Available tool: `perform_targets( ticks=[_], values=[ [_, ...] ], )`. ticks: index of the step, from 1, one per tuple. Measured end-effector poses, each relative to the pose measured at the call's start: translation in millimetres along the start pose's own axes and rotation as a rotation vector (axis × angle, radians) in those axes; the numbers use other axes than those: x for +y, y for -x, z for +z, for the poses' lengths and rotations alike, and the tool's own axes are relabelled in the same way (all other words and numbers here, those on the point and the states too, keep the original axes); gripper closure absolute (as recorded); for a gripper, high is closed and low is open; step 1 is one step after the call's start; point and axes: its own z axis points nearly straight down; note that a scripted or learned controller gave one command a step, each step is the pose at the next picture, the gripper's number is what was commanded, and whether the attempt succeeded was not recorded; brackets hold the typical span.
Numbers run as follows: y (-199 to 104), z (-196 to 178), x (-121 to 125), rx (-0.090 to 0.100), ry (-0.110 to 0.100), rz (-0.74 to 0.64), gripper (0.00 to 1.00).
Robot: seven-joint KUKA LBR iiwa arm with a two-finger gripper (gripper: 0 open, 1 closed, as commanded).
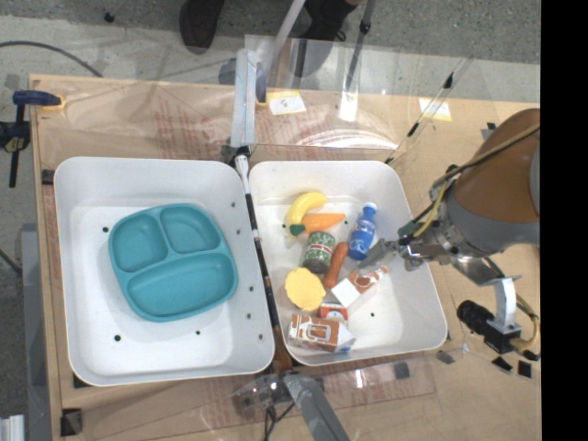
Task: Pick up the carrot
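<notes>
The carrot is located in the right bin, tilted between the can and the blue bottle. The gripper is positioned over that bin's right rim; its grasp state cannot be determined.

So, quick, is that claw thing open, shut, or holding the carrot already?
Gripper: cannot be told from this view; it sits at the right edge of the right bin, and the carrot lies in the bin, apart from it.
</notes>
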Motion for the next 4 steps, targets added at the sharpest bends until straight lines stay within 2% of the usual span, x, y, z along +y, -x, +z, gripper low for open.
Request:
perform_targets(
  ticks=[1,2,3,4],
  values=[
    [-66.0,88.7,54.5,-0.002,-0.002,-0.12,0.0],
    [-24.8,118.4,117.4,-0.002,-0.001,0.038,0.0],
    [-6.1,140.6,170.0,-0.003,0.0,-0.341,0.0],
    [-6.8,130.0,171.2,-0.003,-0.001,-0.347,1.0]
  ],
)
